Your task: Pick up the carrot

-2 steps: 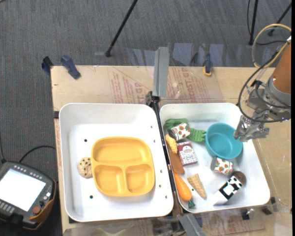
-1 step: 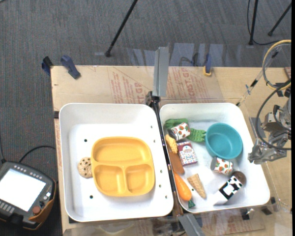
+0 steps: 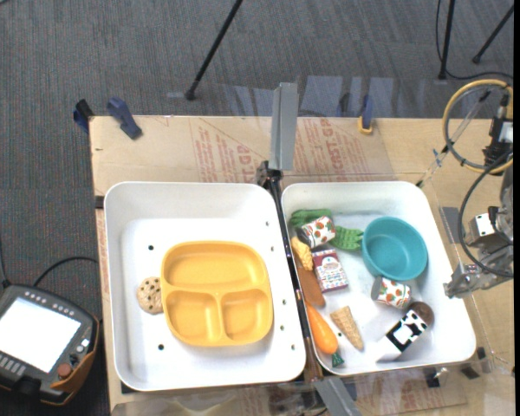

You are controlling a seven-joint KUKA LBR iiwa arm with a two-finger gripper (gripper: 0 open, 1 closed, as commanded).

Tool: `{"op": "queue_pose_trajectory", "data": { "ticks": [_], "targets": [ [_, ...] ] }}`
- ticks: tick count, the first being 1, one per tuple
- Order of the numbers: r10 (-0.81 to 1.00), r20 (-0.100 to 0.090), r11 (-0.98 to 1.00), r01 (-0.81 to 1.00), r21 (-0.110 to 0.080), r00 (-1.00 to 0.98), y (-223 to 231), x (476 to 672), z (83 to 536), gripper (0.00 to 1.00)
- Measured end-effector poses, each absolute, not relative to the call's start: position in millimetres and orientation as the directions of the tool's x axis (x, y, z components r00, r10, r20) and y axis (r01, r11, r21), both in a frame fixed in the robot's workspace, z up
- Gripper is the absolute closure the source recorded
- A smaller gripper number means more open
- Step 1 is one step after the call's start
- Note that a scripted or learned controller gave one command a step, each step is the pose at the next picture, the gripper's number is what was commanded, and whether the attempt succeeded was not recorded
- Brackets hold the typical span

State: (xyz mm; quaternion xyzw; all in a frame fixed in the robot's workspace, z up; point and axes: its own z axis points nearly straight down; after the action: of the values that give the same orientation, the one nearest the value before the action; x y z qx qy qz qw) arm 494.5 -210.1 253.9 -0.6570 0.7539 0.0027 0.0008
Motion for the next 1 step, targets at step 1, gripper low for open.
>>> {"op": "queue_pose_trajectory", "data": {
  "ticks": [1],
  "targets": [
    [-0.986, -0.007, -0.165, -0.986, 0.002, 0.165, -207.0, 498.9, 242.0, 1.00]
  ]
}}
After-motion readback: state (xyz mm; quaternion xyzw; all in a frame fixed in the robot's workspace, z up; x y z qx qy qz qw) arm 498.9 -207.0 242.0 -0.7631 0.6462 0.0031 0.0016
